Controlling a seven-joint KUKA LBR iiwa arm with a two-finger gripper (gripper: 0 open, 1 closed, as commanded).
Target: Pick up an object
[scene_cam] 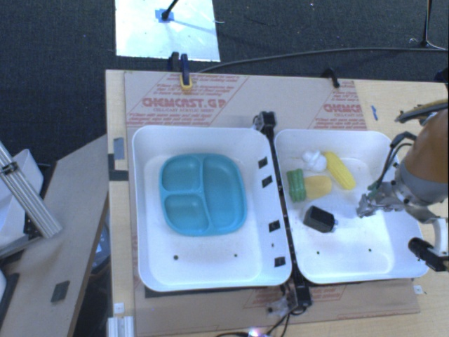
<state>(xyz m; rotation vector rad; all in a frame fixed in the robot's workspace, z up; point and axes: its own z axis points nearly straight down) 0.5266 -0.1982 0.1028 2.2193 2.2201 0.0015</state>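
Note:
The right bin (351,258) holds a small cluster of objects. A white lump (315,161) lies at the back, with a yellow corn cob (339,170) beside it on the right. In front of them sit a green ridged piece (296,185) and a pale yellow block (318,186). A black block (319,219) lies nearer the front. My gripper (367,206) hangs over the right part of this bin, to the right of the black block and apart from every object. Nothing shows in it.
The left bin (151,258) carries a blue divided plate (203,193). A black-tabbed divider (272,195) runs between the bins. The arm's orange band (429,153) enters from the right. A clamp (184,72) stands at the bench's back edge.

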